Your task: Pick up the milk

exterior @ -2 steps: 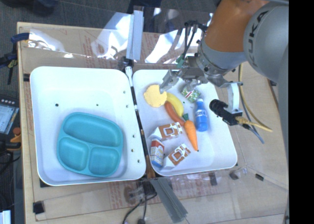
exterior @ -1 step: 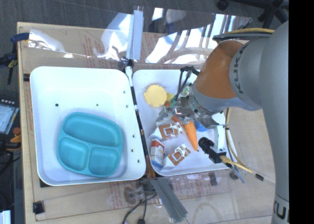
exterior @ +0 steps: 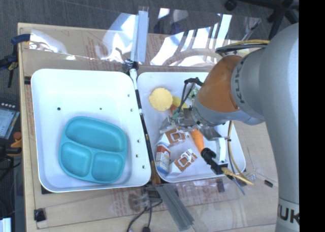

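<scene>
The gripper (exterior: 179,119) hangs just above the milk (exterior: 176,137), but whether it's spread or pinching, can't tell.

two white bins (exterior: 45,81), one blue tray (exterior: 94,148), two cartons (exterior: 175,137)

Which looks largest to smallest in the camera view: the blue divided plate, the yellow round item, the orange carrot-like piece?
1. blue divided plate, clearly largest.
2. yellow round item.
3. orange carrot-like piece, the smallest showing, though the arm may hide part of it.
</scene>
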Available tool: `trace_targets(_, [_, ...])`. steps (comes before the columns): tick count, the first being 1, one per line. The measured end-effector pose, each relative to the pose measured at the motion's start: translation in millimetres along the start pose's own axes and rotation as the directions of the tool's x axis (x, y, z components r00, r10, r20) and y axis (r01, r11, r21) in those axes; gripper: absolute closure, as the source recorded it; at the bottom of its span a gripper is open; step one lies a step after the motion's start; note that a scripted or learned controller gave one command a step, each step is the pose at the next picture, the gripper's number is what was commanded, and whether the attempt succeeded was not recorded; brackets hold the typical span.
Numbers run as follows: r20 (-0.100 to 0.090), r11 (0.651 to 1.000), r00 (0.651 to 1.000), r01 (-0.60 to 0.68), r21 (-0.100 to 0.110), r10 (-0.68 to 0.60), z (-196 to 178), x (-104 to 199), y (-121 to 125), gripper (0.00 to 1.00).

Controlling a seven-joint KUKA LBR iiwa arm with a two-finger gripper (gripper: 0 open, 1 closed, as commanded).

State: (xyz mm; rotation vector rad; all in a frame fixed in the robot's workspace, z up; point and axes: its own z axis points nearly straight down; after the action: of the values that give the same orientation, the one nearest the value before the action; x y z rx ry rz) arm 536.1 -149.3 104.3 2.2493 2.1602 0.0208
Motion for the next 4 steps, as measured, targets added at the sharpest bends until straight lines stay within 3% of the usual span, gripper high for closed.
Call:
trace_targets(1, [0.005, 1.0, 1.0, 0.005, -0.003, -0.005, -11, -2, 2, 1.0])
trace_targets(2, [0.005, 1.0, 1.0, 0.005, -0.003, -0.005, -11, -2, 2, 0.0])
trace_targets(3, [-0.01, 0.994, 0.995, 0.103, 0.024, -0.102, 10, 5, -46, 0.0])
trace_targets(4, [-0.007, 0.984, 0.984, 0.176, 0.022, -0.176, 10, 26, -60, 0.0])
